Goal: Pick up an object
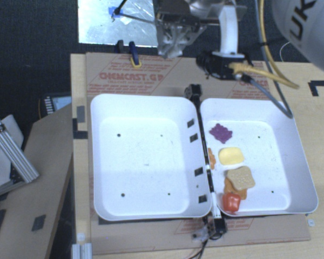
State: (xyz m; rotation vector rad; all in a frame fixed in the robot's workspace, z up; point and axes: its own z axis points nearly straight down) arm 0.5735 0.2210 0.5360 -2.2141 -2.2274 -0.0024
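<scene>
Claw (170, 46) raised beyond both bins, grip state unclear, purple piece (220, 133), yellow piece (231, 156), bread slice (241, 178) clustered in right bin (281, 161).

The arm's wrist hangs high at the view's top, its gripper (171, 48) pointing down.

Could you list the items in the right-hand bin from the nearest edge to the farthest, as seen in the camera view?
Red piece → tan bread-like slice → yellow piece → purple piece.
</scene>
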